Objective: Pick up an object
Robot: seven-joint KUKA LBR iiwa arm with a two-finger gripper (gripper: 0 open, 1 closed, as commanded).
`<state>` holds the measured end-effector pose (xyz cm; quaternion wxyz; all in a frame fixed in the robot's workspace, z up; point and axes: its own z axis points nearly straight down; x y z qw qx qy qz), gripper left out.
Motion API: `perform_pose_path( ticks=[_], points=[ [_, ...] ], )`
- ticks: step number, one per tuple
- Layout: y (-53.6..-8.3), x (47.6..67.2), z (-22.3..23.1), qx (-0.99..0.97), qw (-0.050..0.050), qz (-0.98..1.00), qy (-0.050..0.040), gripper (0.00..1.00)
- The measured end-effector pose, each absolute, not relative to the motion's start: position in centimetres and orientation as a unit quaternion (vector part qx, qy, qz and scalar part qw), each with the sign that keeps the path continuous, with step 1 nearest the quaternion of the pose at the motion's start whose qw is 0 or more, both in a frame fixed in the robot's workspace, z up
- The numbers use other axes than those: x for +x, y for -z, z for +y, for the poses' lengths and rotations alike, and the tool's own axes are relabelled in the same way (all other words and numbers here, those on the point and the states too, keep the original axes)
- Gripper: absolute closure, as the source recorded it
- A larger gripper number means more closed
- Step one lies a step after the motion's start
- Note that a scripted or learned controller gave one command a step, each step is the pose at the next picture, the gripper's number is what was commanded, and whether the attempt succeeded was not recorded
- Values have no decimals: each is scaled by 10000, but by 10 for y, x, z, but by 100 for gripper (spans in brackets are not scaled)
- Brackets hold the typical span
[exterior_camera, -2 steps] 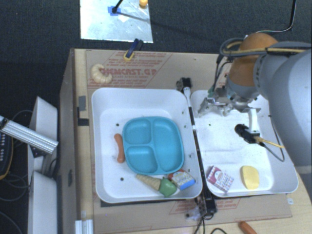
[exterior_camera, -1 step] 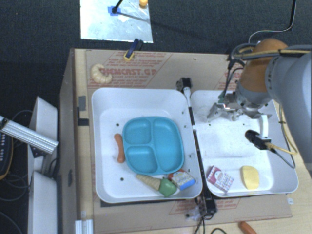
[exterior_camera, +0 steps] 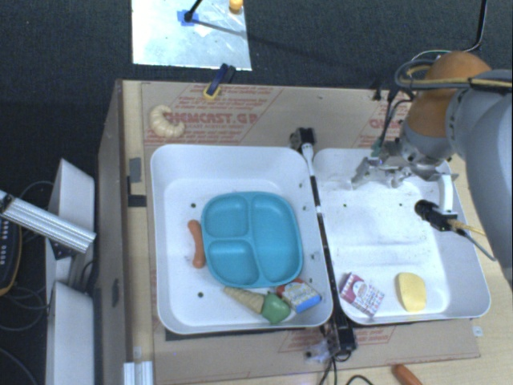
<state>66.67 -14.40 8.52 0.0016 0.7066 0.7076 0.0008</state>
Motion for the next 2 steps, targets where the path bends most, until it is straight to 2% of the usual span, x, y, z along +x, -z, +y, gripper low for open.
perform_pose_path(
  ticks=[1, 2],
  points=[
    [-97, 668, -144, 7056, 32, 7086, -17, 100],
    [-127, 670, -100, 7054, 13, 7088, -18, 100]
  ],
)
